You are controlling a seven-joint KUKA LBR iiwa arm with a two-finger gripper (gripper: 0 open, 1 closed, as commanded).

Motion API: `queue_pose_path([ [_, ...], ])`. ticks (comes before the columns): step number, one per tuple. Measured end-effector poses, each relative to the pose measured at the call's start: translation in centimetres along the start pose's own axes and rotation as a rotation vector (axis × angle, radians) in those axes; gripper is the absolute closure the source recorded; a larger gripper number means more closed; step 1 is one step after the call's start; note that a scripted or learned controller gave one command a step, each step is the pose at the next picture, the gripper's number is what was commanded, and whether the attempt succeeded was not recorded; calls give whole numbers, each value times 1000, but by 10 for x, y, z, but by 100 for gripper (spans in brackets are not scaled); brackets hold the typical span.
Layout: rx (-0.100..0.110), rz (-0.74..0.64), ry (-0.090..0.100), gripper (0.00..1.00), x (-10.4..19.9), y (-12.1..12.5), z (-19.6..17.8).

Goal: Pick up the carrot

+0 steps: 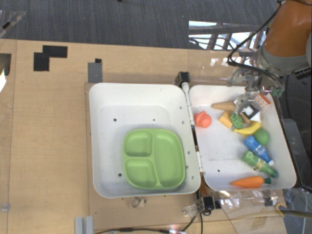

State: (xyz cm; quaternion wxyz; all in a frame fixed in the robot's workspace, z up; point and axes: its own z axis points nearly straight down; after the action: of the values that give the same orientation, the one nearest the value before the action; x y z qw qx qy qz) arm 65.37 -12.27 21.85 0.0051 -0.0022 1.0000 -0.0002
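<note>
the left bin [97, 130] bears a green divided plate [154, 158], and nothing there matters to the pick. in the right bin [214, 165] a red-orange lump [203, 119] sits near the divider, then comes a crowded heap: a cone [223, 105], a yellow block [225, 120], a banana [247, 127], a green ball [262, 136], a blue bottle [257, 147] and a green bottle [258, 163].

the gripper [249, 105] hangs over that heap at the bin's upper end; whether it is wide or narrow, i cannot tell.

the carrot [247, 182] lies on its side by the near wall, well apart at about 6 o'clock from the gripper.

the likely failure: descending here would catch the wrong item, and the near wall may crowd the grasp.
</note>
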Motion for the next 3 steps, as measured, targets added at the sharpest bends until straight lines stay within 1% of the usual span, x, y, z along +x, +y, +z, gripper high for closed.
queue_pose_path([
  [1,-4,-114,10,0,0,15,112],
  [2,-1,-349,-3,0,8,36,74],
  [3,-1,-370,3,0,-16,15,130],
])
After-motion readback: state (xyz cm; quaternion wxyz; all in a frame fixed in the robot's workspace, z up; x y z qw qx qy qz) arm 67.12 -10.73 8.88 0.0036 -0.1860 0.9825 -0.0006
